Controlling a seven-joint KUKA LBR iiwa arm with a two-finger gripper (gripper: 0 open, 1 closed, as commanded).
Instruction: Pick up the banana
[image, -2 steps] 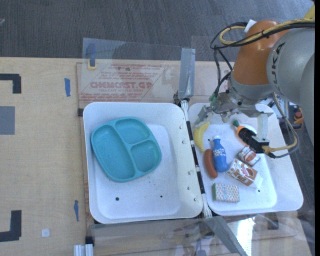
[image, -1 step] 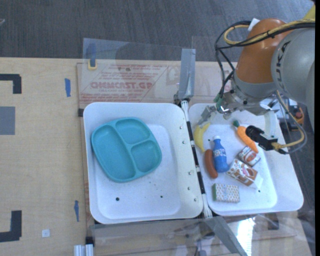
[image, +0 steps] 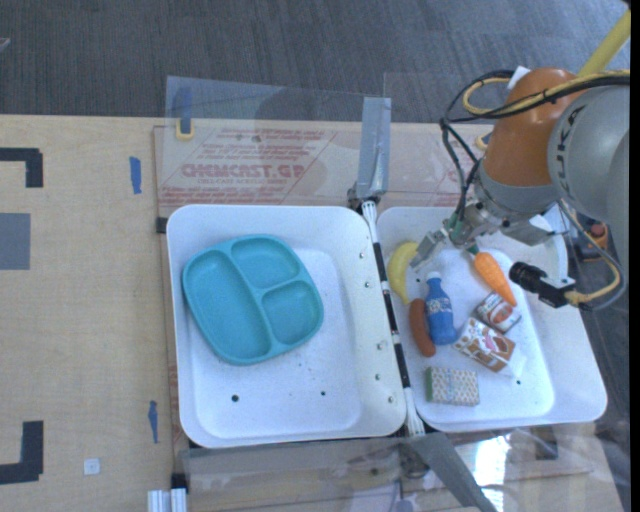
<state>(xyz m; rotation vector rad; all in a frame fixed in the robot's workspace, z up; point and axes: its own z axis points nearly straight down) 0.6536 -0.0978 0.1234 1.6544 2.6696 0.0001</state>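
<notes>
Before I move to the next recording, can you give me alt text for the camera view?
The grey arm's two-finger gripper hangs over the right white bin, just right of the yellow banana at the bin's left wall. The same bin holds a blue bottle, orange carrot, red sausage and small cartons; the left white bin holds a turquoise divided plate.

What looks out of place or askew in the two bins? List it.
Nothing is spilled or damaged. The blue plate sits skewed in the left bin. In the right bin, the banana lies against the left wall, and the bottle, sausage, carrot and cartons lie jumbled together.
</notes>
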